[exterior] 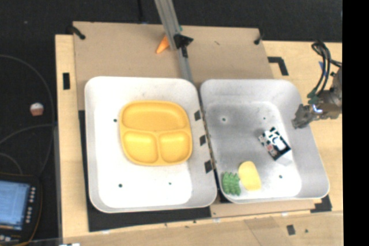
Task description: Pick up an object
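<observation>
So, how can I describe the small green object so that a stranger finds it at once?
Look in the right white bin, at its near left corner. There the small green object lies beside a yellow one. It is the only green thing there, with a bumpy surface.

No legible text found; black-and-white markings on small card (274,143) at frame's lower right stayed too blurred to read.
</observation>
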### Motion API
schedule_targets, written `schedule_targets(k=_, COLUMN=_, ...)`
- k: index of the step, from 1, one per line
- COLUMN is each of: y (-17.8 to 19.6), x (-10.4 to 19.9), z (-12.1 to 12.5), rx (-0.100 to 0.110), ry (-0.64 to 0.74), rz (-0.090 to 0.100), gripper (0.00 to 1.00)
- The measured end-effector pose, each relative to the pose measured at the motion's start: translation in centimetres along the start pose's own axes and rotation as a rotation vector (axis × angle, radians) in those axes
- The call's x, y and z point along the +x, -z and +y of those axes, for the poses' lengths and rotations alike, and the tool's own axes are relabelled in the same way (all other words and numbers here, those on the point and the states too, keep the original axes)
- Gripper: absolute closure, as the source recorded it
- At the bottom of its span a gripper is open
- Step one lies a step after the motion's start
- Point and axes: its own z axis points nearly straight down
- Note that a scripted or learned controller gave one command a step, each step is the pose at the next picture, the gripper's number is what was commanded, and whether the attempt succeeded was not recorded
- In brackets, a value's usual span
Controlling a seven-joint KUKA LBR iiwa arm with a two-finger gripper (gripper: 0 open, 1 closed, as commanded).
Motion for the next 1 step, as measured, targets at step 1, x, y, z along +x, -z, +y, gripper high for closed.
schedule_targets(k=1, y=1.68, x=-0.12, z=0.12, rx=0.006, ry=0.001, rz=0.003, gripper=1.0)
